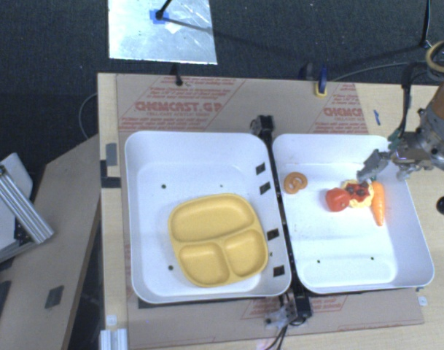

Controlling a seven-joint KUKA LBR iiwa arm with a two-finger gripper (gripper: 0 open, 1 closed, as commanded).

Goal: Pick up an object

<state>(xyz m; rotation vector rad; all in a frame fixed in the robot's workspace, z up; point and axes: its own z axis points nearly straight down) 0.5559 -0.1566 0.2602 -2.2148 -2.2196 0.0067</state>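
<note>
Gripper [372, 165] first: it hangs low over the upper right part of the right bin [396, 272], just above and beside the cluster of toy food, and nothing shows between its tips. Whether it is open or closed I cannot tell at this slant.

Going left to right across the table [207, 97]: the left bin [145, 195] holds a yellow divided tray [218, 238], lying flat toward its lower half. Across the divider, in the right bin, a small tan ring [295, 183] lies near the left wall. Further right sits a red tomato-like piece [337, 199], touching a red and yellow piece [359, 192], with an orange carrot [378, 203] just beside them, lying roughly lengthwise up and down the view.

Judging by this, the step in hand is the approach: nothing has been lifted yet. The nearest candidate looks to be the red and yellow piece or the carrot. The next move calls for lowering onto a single item, since the three lie crowded together and a grasp could easily nudge a neighbour or slip off.
</note>
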